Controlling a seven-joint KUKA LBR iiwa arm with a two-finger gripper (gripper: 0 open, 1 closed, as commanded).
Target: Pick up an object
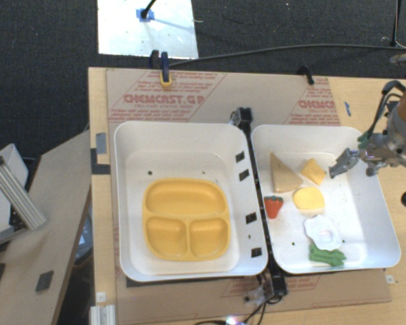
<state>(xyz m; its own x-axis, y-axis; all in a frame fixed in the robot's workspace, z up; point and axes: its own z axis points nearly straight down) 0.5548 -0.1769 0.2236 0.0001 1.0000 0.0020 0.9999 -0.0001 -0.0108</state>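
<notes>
You will find the gripper (341,164) over the right bin (386,246), near its upper right; whether it is open or closed cannot be told. It holds nothing visible. The nearest candidate, the yellow cheese block (313,171), lies just beside it at nine o'clock. Its long axis runs roughly from eleven to five o'clock.

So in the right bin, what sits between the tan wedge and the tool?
In the camera view, a small yellow block lies between the tan wedge and the tool, just left of the tool's tip.
</notes>
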